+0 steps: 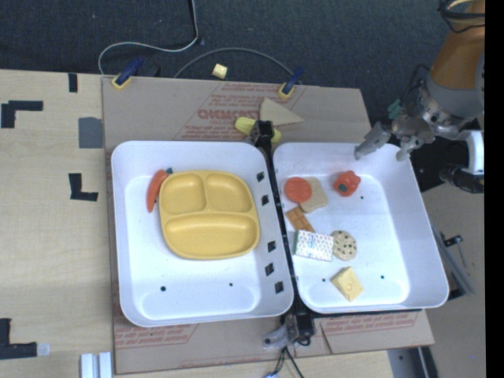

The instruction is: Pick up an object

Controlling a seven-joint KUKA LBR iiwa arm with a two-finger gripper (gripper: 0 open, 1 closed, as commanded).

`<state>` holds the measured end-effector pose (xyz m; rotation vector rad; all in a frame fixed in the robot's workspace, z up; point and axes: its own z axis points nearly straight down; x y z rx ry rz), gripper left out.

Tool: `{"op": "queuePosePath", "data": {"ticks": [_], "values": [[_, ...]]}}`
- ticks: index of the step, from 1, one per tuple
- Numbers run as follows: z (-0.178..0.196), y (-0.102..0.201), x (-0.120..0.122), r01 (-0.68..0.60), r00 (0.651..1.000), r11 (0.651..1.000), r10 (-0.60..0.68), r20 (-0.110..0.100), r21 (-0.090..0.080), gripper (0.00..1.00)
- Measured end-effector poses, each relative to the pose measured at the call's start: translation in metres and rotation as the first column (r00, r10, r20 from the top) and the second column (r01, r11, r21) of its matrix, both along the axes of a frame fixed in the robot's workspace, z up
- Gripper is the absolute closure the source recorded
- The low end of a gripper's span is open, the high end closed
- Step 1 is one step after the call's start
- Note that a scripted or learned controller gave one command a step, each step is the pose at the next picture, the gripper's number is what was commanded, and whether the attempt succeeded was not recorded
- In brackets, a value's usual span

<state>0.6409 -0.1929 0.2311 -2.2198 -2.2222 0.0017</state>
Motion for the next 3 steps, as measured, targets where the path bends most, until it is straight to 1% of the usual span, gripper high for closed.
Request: {"op": "queuePosePath", "data": {"ticks": [1,2,3], "values": [[-0.154,0.007,0.012,-0.002,1.0,1.0,0.002,0.003,-0.003,0.0],[-0.146,0.074,0.029,-0.006,1.0,1.0,0.006,0.004,0.0,0.0],[-0.145,0.054,0.011,0.0,1.0,1.0,0.0,0.005,-0.001,0.0]]}}
